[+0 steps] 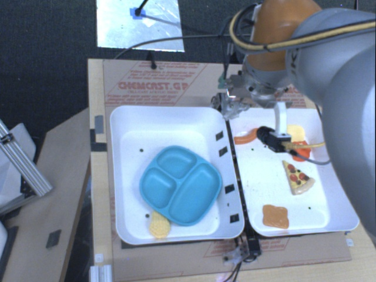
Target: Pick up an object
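Note:
My gripper (227, 104) hangs over the far end of the divider between the two white bins, above their back rims. Nothing shows between its tips. In the left bin (126, 157) lies a blue divided plate (181, 184), with a small yellow waffle-like piece (158, 225) tucked at its near edge. The right bin (335, 216) holds a pizza slice (298, 178), a brown cookie (275, 216), an orange curved piece (245, 137), a pale yellow block (298, 133) and a red-orange piece (302, 153).
The big grey arm (341, 69) covers the right bin's far right corner. A cardboard sheet (155, 81) lies under the bins. A shiny square plate (138, 16) sits behind them, and a metal rail (23, 163) lies at the left.

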Controlling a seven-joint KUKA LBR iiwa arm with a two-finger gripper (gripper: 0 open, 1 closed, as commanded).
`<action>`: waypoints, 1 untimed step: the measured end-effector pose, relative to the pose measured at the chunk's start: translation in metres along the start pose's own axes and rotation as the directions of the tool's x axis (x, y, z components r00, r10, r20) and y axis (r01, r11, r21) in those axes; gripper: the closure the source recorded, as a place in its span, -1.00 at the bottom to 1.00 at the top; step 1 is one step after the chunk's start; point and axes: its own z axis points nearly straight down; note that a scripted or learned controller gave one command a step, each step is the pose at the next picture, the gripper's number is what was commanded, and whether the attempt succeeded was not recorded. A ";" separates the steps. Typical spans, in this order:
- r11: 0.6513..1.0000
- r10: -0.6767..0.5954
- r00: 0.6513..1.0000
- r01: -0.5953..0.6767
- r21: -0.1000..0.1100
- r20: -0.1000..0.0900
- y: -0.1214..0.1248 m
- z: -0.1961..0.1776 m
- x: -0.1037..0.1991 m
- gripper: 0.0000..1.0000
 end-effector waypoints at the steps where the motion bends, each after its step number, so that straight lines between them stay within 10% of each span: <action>1: 1.000 0.000 1.000 0.000 0.000 0.000 0.014 0.019 0.053 1.00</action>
